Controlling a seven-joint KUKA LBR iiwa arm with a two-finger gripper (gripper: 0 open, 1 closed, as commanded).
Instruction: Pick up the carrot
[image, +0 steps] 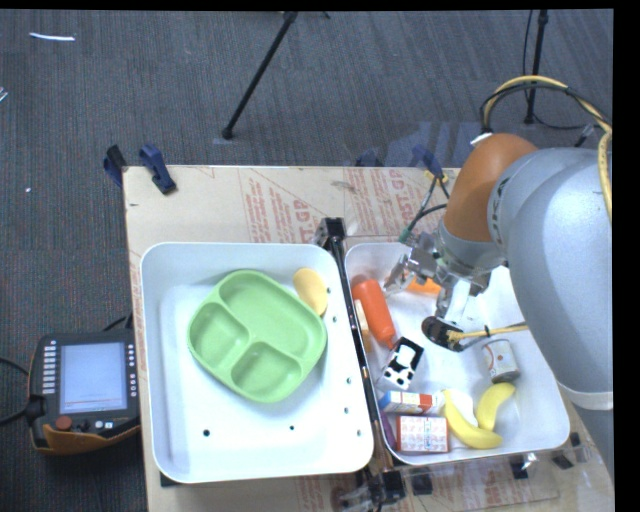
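- The carrot (377, 312) lies in the right bin (535, 418), hard along its left wall and nearer the far edge than the near one, its length running with the wall.
- The gripper (412, 268) hangs by the bin's far edge, just beside the carrot's far end and a little to its right. It carries nothing that I can see. The wrist covers the jaws, so I cannot tell whether they are apart or together.
- A black-and-white block (402, 363) sits just beside the carrot's near end, and 2 bananas (478, 415) lie well apart, toward the near right corner.
- The step in hand looks like the approach. The gripper should come over the carrot's middle, not its tip.
- The jaws should be turned to close across the carrot's width, with 1 jaw going down on the wall side.
- That gap is probably tight, so descend straight and slowly, then lift straight up, clear of the block.
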